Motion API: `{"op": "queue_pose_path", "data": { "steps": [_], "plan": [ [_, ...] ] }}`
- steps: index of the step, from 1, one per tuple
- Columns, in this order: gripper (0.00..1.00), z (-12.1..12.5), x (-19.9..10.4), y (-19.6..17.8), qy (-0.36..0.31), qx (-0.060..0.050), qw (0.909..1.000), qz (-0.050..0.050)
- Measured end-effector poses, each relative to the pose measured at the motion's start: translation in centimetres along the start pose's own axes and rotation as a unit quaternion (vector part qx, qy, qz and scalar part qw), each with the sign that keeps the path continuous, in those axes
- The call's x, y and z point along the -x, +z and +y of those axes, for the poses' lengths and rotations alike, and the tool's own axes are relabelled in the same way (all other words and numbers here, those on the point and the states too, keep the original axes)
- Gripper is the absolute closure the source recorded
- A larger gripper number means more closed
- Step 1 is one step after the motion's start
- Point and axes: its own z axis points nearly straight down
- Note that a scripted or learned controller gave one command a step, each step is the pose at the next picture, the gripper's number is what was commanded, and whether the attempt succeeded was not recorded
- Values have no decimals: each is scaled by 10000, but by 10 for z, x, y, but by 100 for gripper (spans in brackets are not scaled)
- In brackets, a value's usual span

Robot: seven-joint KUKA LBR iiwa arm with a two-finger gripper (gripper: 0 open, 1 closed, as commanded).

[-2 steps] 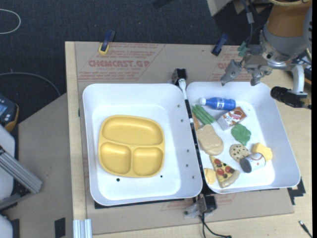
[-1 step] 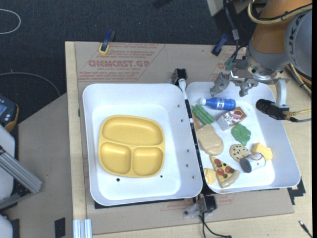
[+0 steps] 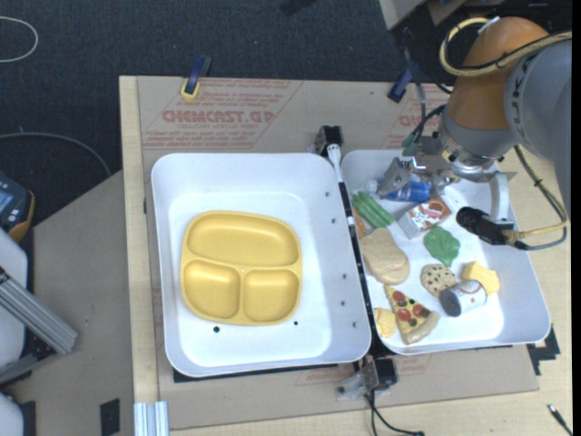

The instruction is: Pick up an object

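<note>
KUKA iiwa arm (image 3: pixel 531 80): smooth grey casing, rounded in section, with a broad orange band (image 3: pixel 490 80) above the wrist. A yellow cable (image 3: pixel 454 39) loops beside the orange band (thinner dark leads trail near the wrist). Silver metal wrist flange (image 3: pixel 472 163) below the band. Two-finger gripper (image 3: pixel 413 173): small, metallic grey, with dark fittings.

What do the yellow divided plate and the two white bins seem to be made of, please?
The yellow divided plate looks like molded plastic with a smooth, slightly matte finish: even color, rounded compartment edges, soft highlights. The left bin and the right bin look like thin formed plastic, white and a little glossy, with rounded corners and a raised rim. The exact material cannot be confirmed from this view.
</note>
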Motion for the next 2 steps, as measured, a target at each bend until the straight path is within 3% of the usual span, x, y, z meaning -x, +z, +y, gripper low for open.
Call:
{"op": "queue_pose_path", "data": {
  "steps": [1, 2],
  "plan": [
    [0, 0, -1, 52, -3, 18, 10000, 1],
    [100, 2, -1, 38, 1, 56, 10000, -6]
  ]
}}
